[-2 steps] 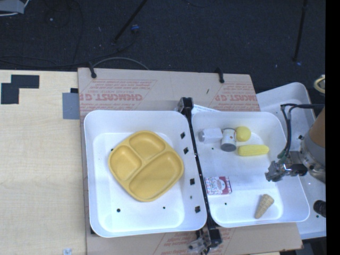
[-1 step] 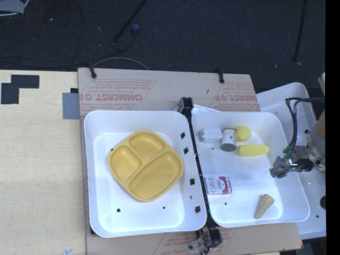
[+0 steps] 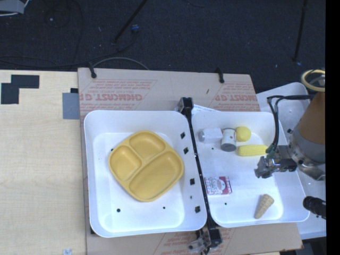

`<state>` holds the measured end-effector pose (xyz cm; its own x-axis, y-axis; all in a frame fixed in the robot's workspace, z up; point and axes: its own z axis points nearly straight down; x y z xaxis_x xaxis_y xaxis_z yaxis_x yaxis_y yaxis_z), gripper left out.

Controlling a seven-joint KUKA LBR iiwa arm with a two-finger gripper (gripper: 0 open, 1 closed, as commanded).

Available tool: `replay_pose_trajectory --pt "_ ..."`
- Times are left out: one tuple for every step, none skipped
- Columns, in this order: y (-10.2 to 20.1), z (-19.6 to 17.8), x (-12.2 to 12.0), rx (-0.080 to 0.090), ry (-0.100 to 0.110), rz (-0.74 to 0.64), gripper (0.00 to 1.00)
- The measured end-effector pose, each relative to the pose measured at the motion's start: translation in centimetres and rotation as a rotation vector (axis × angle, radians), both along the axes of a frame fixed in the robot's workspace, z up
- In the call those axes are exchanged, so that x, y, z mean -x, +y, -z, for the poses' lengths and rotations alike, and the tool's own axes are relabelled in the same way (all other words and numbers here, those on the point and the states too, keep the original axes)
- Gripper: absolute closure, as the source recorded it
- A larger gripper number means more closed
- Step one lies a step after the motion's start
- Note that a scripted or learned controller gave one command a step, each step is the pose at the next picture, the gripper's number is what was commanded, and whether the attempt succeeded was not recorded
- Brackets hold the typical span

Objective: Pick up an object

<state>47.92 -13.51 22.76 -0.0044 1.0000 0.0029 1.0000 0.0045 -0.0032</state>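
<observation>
- Progress is judged early: nothing is seen held, and every object lies loose in the bins.
- The gripper (image 3: 264,169) is placed low over the right bin (image 3: 297,212), near its right wall; whether it is apart or together cannot be told.
- Candidates near it: a smooth yellow corn cob (image 3: 251,150), a yellow ball (image 3: 243,134), a ribbed tan cone (image 3: 263,205).
- A glossy yellow divided plate (image 3: 146,165) is set in the left bin (image 3: 101,217).

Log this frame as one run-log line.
task: pick up an object | gripper: over right bin, beside corn cob | held: nothing seen | left bin: yellow divided plate
</observation>
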Motion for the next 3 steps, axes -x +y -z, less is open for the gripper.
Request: replay_pose_trajectory --pt "4.7 1.0 -0.8 0.001 0.000 0.001 1.00" --pt "10.1 0.5 -2.8 0.002 -0.001 0.000 1.00" --pt "15.5 1.5 -3.2 0.001 0.002 0.000 1.00"
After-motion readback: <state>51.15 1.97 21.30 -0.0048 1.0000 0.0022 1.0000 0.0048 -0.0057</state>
